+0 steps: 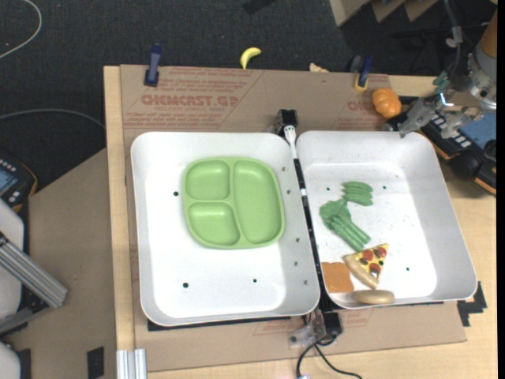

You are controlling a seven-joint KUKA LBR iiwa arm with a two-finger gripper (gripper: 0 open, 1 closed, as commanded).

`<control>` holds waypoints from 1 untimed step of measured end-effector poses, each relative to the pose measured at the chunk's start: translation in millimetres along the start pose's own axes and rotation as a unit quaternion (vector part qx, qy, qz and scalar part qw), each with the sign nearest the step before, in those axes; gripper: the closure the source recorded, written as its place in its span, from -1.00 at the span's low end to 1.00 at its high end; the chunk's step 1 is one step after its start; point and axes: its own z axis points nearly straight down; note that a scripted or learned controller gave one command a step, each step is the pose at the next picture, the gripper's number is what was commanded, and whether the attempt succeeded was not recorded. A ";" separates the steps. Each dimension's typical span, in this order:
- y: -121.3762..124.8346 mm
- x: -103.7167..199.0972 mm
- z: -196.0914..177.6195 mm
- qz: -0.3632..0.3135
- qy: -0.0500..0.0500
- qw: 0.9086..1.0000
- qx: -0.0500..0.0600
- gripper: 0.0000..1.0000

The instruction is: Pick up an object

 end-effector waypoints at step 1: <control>16.5 61.7 132.5 -0.003 0.002 1.000 0.005 -1.00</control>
